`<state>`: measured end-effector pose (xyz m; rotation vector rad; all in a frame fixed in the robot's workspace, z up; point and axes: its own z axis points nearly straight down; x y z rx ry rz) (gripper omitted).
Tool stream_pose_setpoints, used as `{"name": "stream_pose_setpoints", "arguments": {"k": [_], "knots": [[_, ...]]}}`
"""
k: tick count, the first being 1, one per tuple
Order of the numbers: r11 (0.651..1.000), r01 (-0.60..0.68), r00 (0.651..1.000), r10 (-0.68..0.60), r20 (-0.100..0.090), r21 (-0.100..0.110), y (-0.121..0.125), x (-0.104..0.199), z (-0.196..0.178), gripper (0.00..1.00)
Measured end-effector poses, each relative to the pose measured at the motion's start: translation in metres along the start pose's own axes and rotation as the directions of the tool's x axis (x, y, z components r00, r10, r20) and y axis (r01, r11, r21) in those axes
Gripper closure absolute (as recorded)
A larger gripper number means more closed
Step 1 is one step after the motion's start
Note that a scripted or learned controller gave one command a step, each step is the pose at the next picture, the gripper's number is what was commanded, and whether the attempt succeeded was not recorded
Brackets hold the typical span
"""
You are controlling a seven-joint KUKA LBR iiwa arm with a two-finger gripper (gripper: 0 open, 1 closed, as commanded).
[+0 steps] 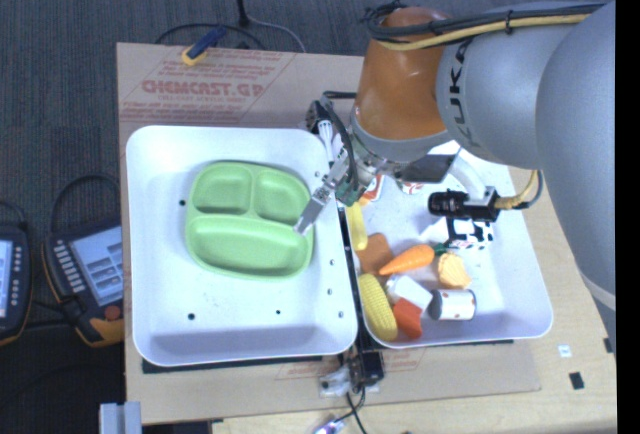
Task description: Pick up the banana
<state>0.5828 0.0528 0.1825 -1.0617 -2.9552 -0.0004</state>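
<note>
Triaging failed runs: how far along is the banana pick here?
Done: nothing visibly lifted. In hand: the grey two-finger gripper hangs over the divide between bins, near the yellow banana at the right white bin edge. Left: grasping and lifting it; no grasp shows.

The banana [357, 222] is a small yellow piece, seen only in part, lying in the right bin close against its left wall. It runs lengthwise along that wall, its upper end hidden under the arm, its lower end near an orange block.
</note>
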Motion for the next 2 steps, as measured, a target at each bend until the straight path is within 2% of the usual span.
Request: {"name": "stream_pose_setpoints", "arguments": {"k": [1, 2], "knots": [[0.999, 0.054, 0.999, -0.054, 0.004, 0.0, -0.067, 0.026, -0.176, 0.0], [0.981, -0.196, 0.981, 0.196, 0.002, 0.0, 0.003, 0.097, -0.185, 0.0]]}}
